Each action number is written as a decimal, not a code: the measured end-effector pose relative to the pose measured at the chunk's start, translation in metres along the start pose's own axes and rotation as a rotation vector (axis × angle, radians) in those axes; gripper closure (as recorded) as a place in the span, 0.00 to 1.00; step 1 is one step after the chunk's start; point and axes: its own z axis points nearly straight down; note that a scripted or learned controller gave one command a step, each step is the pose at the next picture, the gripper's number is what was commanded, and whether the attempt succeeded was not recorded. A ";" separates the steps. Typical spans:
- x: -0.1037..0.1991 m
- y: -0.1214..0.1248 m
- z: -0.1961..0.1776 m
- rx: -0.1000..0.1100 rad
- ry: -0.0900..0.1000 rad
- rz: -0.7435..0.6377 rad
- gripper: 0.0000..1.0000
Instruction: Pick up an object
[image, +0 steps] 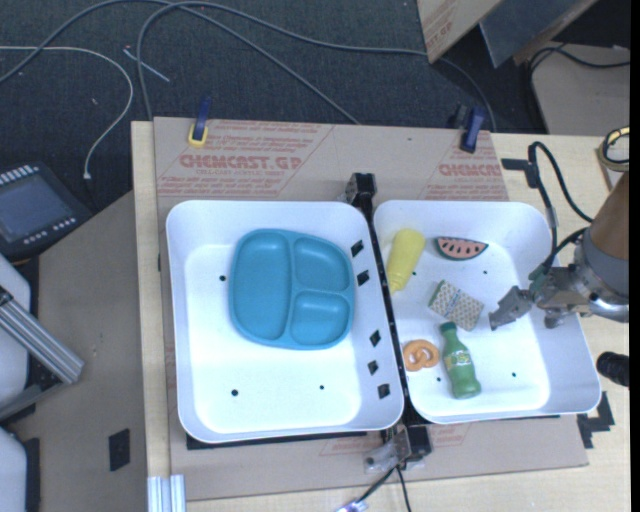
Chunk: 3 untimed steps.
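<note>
A sheet of printed cardboard (330, 160) covers the bench (570, 170), held at its far edge by a blue-and-yellow clamp (201, 122) and a blue clamp (471, 127). Grey cables (110, 60) trail across the dark floor (300, 50) beyond. At the left sits a dark screen (32, 205), with a metal rail (35, 335) below it.

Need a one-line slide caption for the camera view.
Gripper over the right bin beside toy foods; blue divided plate in the left bin.
</note>
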 end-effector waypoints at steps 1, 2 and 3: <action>0.000 0.003 -0.006 -0.012 -0.003 -0.004 0.00; 0.002 0.009 0.056 -0.007 -0.001 -0.004 0.00; 0.002 0.009 0.106 -0.008 -0.001 -0.003 0.00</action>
